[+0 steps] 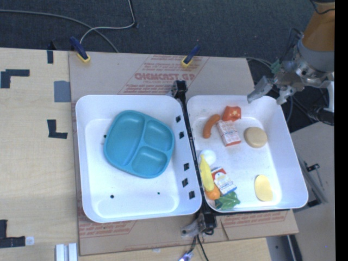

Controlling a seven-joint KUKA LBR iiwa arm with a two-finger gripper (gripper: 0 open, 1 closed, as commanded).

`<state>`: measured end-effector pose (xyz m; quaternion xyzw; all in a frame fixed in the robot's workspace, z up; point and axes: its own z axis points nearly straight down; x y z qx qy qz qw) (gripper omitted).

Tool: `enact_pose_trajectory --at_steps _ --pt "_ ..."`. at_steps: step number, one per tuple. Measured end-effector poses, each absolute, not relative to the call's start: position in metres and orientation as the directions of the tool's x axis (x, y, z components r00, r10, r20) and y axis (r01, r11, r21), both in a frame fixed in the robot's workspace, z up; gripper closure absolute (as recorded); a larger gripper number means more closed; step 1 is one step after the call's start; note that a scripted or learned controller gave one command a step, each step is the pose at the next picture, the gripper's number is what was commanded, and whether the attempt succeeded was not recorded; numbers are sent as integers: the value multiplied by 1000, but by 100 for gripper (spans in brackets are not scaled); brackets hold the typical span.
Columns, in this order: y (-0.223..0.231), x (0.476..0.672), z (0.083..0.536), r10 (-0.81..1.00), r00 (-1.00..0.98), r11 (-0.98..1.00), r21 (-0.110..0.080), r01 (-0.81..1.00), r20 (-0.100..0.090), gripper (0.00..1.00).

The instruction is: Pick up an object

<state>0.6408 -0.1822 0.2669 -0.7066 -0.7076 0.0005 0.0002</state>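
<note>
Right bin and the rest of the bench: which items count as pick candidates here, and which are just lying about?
Candidates, all in the right bin:
sausage
red piece
small carton
round bun
yellow oval
banana

Lying about:
blue divided plate in the left bin
clamps
cable

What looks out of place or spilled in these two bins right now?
Nothing is spilled or broken. The blue divided plate lies turned at an angle in the left bin. In the right bin, the banana, small carton and green vegetable crowd against the wall by the divider. The gripper hovers over that bin's far corner.
</note>
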Motion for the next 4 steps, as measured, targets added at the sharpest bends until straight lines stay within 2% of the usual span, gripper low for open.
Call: enact_pose_trajectory --at_steps 1,2,3,4 --pt "-149 613 87 1000 -1 1 2 1000 0 0" --pt "-131 659 86 1000 -2 2 4 1000 -1 0" --pt "-145 631 87 1000 -2 2 4 1000 -2 0" --pt "-119 667 86 1000 -1 1 -8 1000 -5 0"
